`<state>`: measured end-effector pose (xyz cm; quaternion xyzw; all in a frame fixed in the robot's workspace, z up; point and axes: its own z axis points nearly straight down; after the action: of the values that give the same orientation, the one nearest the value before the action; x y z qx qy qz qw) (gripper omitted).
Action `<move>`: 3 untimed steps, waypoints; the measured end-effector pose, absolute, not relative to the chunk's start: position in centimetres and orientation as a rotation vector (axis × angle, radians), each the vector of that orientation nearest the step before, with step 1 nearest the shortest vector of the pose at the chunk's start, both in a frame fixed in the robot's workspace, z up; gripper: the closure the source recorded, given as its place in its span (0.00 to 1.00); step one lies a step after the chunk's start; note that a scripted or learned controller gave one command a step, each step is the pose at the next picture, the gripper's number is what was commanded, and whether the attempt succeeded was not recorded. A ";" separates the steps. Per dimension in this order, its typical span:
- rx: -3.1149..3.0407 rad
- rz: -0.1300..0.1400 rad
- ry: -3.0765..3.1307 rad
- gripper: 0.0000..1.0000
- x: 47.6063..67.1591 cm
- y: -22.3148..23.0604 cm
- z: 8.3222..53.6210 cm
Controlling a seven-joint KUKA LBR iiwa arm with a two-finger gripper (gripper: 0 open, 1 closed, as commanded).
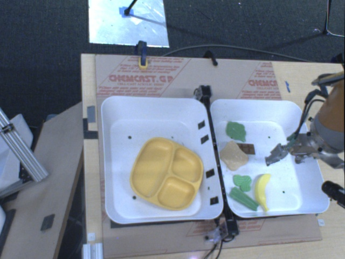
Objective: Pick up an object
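Gripper (276, 154) low inside the right bin (310, 196), with nothing visibly held

The arm (329, 120) reaches in from the right and its gripper sits over bare white floor of the bin; I cannot tell whether it is open or closed, as the tip is dark and blurred. Near it to the left lie a tan wedge-shaped piece (233, 156) and a small brown block (246, 149), touching each other. Just below it is a yellow banana (262, 190), with a green vegetable (243, 198) beside that and a green leafy piece (242, 182) just above. Another green leafy piece (235, 130) rests farther up. The left bin (121, 120) carries a yellow divided plate (167, 172) (three compartments, tilted slightly)
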<state>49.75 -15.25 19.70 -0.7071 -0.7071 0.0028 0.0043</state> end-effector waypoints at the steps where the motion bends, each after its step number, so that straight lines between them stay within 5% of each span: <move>1: -2.219 -0.001 -2.226 0.00 50.0 -15.2 20.3; 3: -2.218 0.002 -2.220 0.00 49.1 -14.7 10.5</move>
<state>49.06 -14.70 10.46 -0.7067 -0.7075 0.0005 0.0016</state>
